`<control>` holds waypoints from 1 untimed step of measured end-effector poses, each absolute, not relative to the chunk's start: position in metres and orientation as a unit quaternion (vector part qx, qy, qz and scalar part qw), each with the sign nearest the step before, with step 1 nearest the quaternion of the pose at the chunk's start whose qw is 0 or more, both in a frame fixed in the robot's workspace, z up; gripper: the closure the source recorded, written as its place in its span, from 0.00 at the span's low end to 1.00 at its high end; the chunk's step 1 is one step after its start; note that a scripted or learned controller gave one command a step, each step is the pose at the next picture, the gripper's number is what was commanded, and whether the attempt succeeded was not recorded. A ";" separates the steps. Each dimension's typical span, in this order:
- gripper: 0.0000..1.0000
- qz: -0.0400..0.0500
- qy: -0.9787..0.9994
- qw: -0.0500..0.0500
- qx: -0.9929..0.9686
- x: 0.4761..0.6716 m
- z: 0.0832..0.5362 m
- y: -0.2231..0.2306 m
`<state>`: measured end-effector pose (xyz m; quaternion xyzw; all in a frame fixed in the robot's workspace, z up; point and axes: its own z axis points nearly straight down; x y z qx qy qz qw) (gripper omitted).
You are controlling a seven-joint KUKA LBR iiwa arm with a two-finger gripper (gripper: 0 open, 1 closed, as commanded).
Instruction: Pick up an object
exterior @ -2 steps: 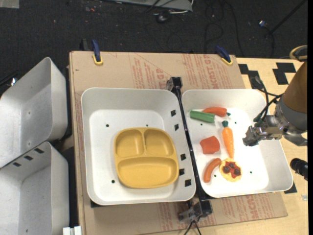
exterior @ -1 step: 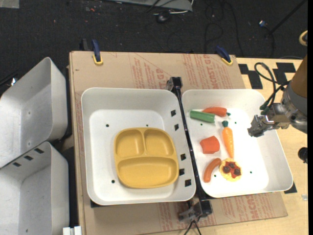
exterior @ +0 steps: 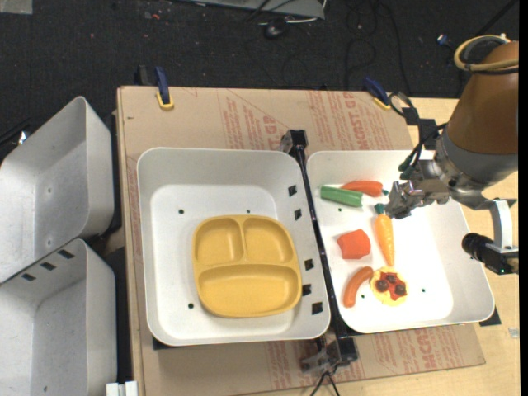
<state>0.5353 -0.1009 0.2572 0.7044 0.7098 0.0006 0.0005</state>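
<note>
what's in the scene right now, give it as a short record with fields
left bin: white bin holding a yellow divided plate
right bin: white bin holding toy food
right bin contents: green piece, orange-red piece, carrot, red block, sausage, yellow round with dark red topping
gripper: gripper low over the right bin, just above the carrot's top end
held object: none visible between the fingers
</note>
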 end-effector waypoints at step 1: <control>1.00 0.001 0.709 0.001 0.705 0.554 0.259 -0.046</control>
